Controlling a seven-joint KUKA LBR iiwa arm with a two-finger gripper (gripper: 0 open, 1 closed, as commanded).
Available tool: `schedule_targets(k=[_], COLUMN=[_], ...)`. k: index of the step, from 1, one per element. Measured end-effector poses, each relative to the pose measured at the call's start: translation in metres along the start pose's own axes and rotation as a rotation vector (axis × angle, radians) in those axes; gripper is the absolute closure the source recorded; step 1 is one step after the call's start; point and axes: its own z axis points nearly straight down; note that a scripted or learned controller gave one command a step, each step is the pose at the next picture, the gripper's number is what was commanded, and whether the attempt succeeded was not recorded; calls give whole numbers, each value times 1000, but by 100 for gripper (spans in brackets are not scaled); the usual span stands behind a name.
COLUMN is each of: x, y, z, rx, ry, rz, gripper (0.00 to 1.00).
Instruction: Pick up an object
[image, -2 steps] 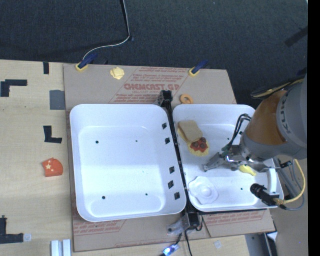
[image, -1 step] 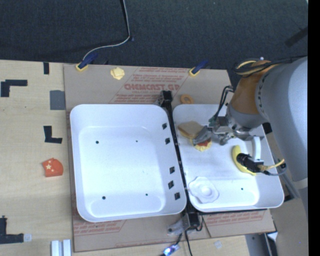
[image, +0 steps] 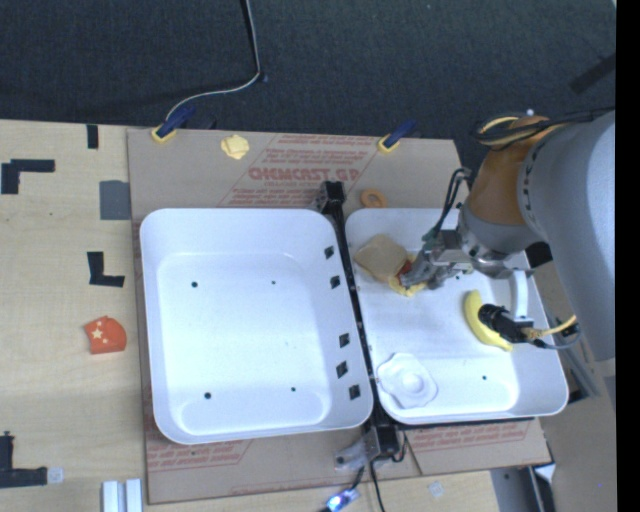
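The gripper (image: 425, 268) is low inside the right bin (image: 500, 395), in its upper left part, and I cannot tell how its jaws stand, because from this angle the metal parts are small and blurred together. Its tip is down at a small group of objects: a tan, bread-like piece (image: 378, 256) lies just to the left of it, and a small yellow piece with a bit of red (image: 405, 285) is right under or against the tip, but whether anything is pinched there I cannot say. The arm (image: 560, 200) comes in from the right side, with its orange band (image: 495, 195) above the wrist and the big grey body covering the right edge of the bin. Lower and to the right in the same bin lies a yellow banana (image: 485, 320), apart from the gripper, with a dark end near some cables. Near the front edge of this bin, a white round object (image: 408, 380) rests on the floor of the bin, hard to make out against the white. The left bin (image: 160, 300) stands just beside the right one, their walls touching along the middle. Both bins sit on a brown cardboard sheet (image: 300, 165). On this sheet behind the bins lies a small yellow object (image: 235, 147), and on the wooden bench to the left, well apart from the bins, lies a small orange-red object (image: 106, 335).
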Motion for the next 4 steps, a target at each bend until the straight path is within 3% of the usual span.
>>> schedule_targets(k=[1, 2, 3, 4], x=[88, 144, 149, 144], y=[58, 44, 56, 55], z=[-94, -272, -380, -442], rx=[-8, -14, -9, -3], ry=[5, 4, 2, 1], rz=[-9, -5, -1, 1], gripper=[100, 100, 100, 100])
